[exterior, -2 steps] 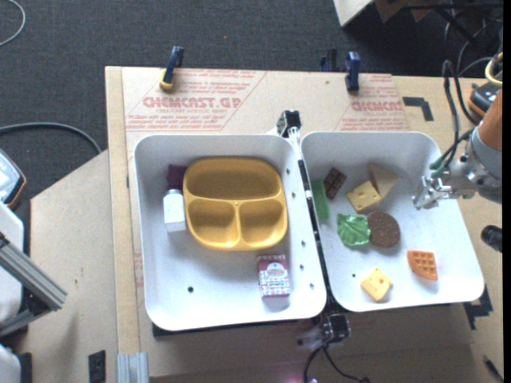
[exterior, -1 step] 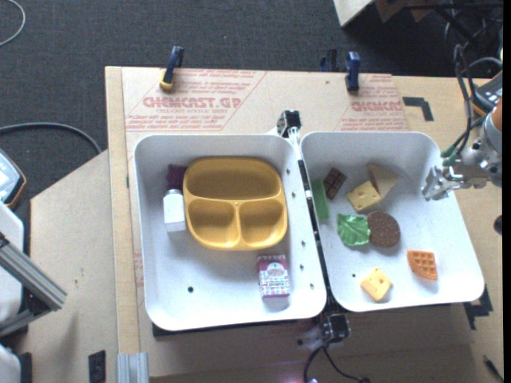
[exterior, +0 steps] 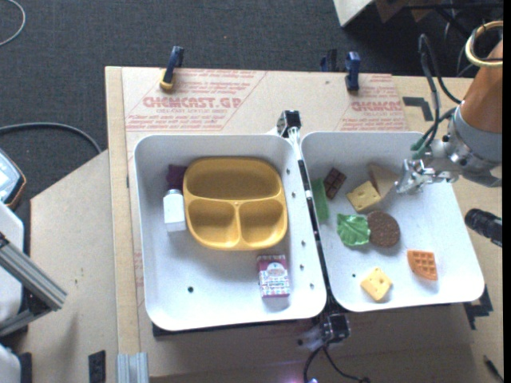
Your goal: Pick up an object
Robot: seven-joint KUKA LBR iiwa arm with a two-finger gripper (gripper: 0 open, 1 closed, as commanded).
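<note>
The metal two-finger gripper point(exterior: 411, 175) hangs over the upper right part of the right-hand shallow white bin point(exterior: 471, 282), at the end of the grey arm with its orange band point(exterior: 485, 106). At this slant and size I cannot tell whether it is released or clenched, and nothing shows in its grasp.

Just to its left lies a tan wedge-shaped block point(exterior: 380, 179), and touching that, a yellow toy cheese wedge with holes point(exterior: 363, 195). These are the nearest candidates for the pick. Below them sit a round brown toy patty point(exterior: 384, 230) and a green toy lettuce leaf point(exterior: 352, 230), touching each other. Further out are a dark brown chocolate-like block point(exterior: 334, 183), an orange toy waffle point(exterior: 422, 264) and a second small yellow cheese cube point(exterior: 376, 284).

The left white bin point(exterior: 152, 214) holds a yellow divided plastic tray point(exterior: 235, 202), a small white bottle point(exterior: 174, 211) and a red printed carton point(exterior: 274, 276).

By my reading the step in hand is the approach. Next, the claw must settle over one piece, probably the tan wedge, straddle it cleanly apart from the cheese, descend and close.
</note>
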